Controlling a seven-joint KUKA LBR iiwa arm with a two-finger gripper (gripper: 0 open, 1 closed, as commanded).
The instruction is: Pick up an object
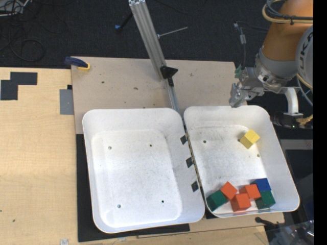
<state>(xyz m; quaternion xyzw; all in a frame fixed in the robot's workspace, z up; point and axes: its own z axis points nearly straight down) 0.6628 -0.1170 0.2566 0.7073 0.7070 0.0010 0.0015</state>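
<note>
The gripper hangs at about two o'clock in the camera view, just above the far rim of the right bin. Whether its jaws are spread or closed cannot be told; they show as a small grey cluster with nothing visibly between them. Above it, toward one o'clock, the grey wrist rises into the orange band of the arm, with cables looping over the top.

Below the gripper, at roughly six o'clock from it and apart from it, a yellow block lies alone on the right bin's floor, tilted on the diagonal. Farther toward the near edge, at five o'clock in the view, a cluster of blocks sits in the bin's near corner: an orange block, a second orange block and a third orange block touching or nearly so, a green block at the cluster's nine o'clock side, a blue block at its one o'clock side, and a dark green block at its four o'clock side.

The left bin lies just beside the right one, small black clips along the seam. Both rest on a light wooden bench; a slanted aluminium bar rises at twelve o'clock. Beyond is a dark floor with cables. At nine o'clock is a paler wooden panel with dark cut-outs.
</note>
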